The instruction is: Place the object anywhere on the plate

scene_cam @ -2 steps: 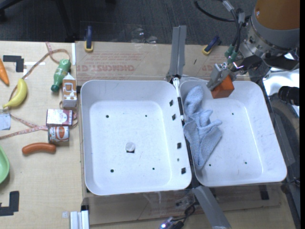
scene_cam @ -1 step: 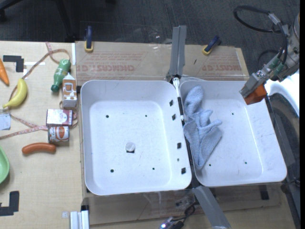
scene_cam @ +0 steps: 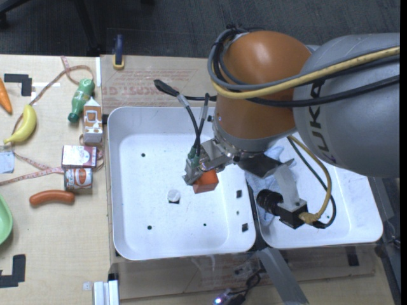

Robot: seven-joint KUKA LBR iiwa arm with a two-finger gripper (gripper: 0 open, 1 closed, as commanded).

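Observation:
My gripper (scene_cam: 196, 172) hangs over the middle of the left bin (scene_cam: 127, 234), under the big orange wrist band. A small orange block (scene_cam: 206, 182) sits between its fingertips (scene_cam: 192, 165), so the gripper is shut on it, just above the bin floor. A small white piece (scene_cam: 173, 196) lies on the bin floor a little left of and below the block. At the far left edge of the bench, the rim of a green plate (scene_cam: 3, 220) shows.
The right bin (scene_cam: 356, 227) is largely covered by the arm. Toy food lies on the bench left of the bins: a banana (scene_cam: 23, 124), a green bottle (scene_cam: 81, 98), a small carton (scene_cam: 92, 123), a can (scene_cam: 79, 178), a sausage (scene_cam: 52, 198), a carrot (scene_cam: 4, 96).

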